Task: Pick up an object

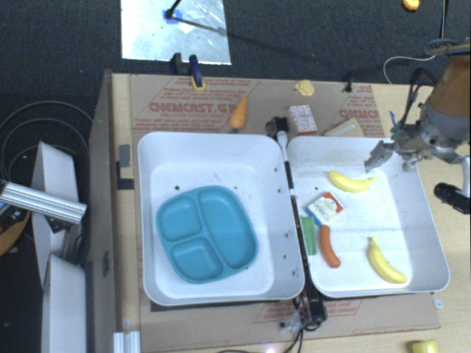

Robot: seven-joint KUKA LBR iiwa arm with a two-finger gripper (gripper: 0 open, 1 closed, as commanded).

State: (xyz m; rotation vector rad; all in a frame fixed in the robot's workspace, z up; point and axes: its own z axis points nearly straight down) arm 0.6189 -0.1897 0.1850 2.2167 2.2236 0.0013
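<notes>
Camera view, looking down at a slant on a tan bench [221, 105] printed with faded red lettering, set on a dark speckled floor [51, 43]. Two shallow white bins sit side by side in the middle of it. The left bin [169, 157] holds a blue tray [207, 233] with three compartments, lying flat near its centre.

The right bin [423, 219] holds several small things. A yellow banana [351, 182] lies toward 12 o'clock in the bin. A second banana [385, 262] lies toward 5 o'clock, well apart from the first. Near the centre sits a small white packet [324, 208] with red and blue print. Toward 7 o'clock an orange-red sausage shape [329, 246] lies just beside a green stick [307, 235] at the bin's left wall.

The grey arm [447, 109] comes in at 3 o'clock of the view. Its gripper [391, 155] is over the bin's far right part, at about 1 o'clock from the bin's centre, near the first banana's right end. Its two fingers stand apart, with nothing between them.

Beyond the bins, at 12 o'clock on the bench, lie an orange carrot shape [238, 113], a small pink-and-white box [302, 119] and a yellow lump [305, 88]. A pale square sheet [175, 20] rests on the floor at 11 o'clock. White and metal framing [44, 204] stands at 9 o'clock
</notes>
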